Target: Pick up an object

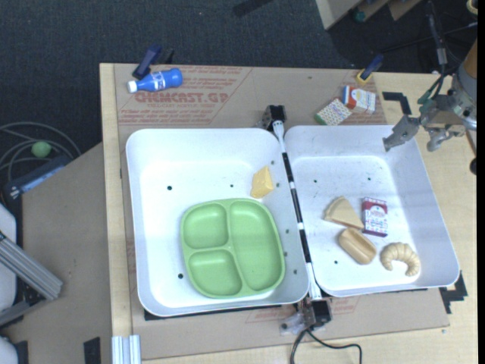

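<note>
The camera view looks down on a pale wooden bench (pixel 204 97) printed with faded red lettering, standing on dark carpet (pixel 151 14). A blue and white bottle (pixel 155 80) lies on the bench near its far left edge, and small printed packets (pixel 346 106) lie beyond the bins. A coil of grey cable (pixel 30 165) lies on the floor at the left.

Two shallow white plastic bins sit side by side. The left bin (pixel 151 165) holds a light green three-compartment plate (pixel 231 247) and a yellow wedge of toy cheese (pixel 263 182) just beyond it. The right bin (pixel 424 203) holds a pale cheese wedge (pixel 345 212), a small red and white carton (pixel 374 217), a tan bread roll (pixel 357 246) and a golden croissant (pixel 401 257), all clustered close together in the near half.

The two-finger gripper (pixel 423 133) hangs over the right bin's far right corner, fingers spread wide with nothing between them.
</note>
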Tool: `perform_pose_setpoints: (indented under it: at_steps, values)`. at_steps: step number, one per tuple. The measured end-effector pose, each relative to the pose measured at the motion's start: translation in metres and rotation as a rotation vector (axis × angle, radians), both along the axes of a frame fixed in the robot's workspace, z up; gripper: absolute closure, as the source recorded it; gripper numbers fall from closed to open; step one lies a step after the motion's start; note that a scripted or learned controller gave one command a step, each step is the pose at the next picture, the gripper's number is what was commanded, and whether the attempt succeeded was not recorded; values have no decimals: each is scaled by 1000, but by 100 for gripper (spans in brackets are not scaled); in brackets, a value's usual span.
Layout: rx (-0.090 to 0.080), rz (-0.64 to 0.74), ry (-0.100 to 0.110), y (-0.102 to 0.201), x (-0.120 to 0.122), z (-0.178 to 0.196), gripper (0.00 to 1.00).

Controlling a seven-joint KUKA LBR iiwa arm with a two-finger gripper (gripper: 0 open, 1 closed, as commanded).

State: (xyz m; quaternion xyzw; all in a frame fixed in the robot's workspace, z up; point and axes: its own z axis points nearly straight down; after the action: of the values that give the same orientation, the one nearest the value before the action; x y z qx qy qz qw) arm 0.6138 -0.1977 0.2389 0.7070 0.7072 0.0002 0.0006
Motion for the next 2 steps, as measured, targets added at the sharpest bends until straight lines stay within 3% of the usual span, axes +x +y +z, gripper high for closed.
perform_pose_setpoints:
  at_steps: [1, 2]
  values:
    - [2, 0, 6, 21, -76, -104, 0]
    - [2, 2, 1, 101, -27, -150, 0]
